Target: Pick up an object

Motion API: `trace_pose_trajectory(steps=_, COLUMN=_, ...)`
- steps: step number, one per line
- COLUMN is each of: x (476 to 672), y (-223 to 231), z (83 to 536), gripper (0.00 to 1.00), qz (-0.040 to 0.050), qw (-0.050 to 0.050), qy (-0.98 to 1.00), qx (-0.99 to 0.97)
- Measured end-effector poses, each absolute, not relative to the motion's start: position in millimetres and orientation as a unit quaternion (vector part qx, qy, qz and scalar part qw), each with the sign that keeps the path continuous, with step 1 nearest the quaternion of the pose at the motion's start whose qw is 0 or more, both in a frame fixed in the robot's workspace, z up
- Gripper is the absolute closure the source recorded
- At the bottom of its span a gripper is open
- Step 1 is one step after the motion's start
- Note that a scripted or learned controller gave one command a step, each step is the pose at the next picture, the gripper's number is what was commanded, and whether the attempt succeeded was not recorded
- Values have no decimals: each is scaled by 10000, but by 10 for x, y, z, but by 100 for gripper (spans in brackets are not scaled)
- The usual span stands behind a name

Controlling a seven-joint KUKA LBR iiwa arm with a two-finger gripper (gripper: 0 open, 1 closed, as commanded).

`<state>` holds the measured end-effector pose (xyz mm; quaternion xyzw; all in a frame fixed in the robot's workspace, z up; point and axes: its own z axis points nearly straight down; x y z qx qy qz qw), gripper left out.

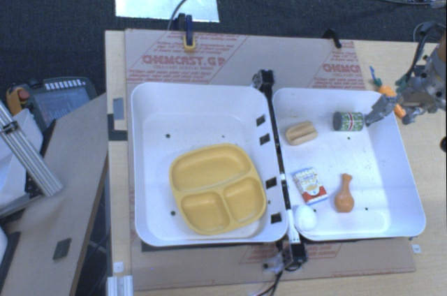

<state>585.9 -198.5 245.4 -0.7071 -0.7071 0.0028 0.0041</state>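
Observation:
The right bin (408, 179) holds several small objects. A green can (348, 121) lies on its side near the back, with a tan bread roll (301, 132) to its left. Further forward are a small red-and-white carton (309, 185), an orange-brown drumstick (343, 194) and a white egg (305, 217). My gripper (392, 109) hangs over the right bin's back right rim, just right of the can and close to it. I see nothing held in it.
The left bin (154, 113) contains a yellow divided tray (218, 187). A black-clipped divider (272, 148) separates the bins. Cardboard (209, 57) lies under both. Cables cross the dark floor behind, and a grey side table (49, 169) stands at the left.

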Motion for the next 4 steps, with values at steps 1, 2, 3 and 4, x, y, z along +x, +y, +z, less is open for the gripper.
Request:
trace_pose_trajectory(steps=1, x=5884, y=-1978, z=2523, gripper=0, qz=-3, qw=-8, qy=-7083, qx=-7059)
trace_pose_trajectory(steps=2, x=5960, y=-1951, z=1932, gripper=0, qz=6, qw=8, qy=-7084, qx=-7058)
trace_pose_trajectory(steps=3, x=6024, y=-1997, z=1347, gripper=0, qz=2, qw=1, qy=-7077, qx=-7065)
trace_pose_trajectory(steps=4, x=6027, y=-1992, z=832, gripper=0, qz=2, qw=0, qy=-7077, qx=-7065)
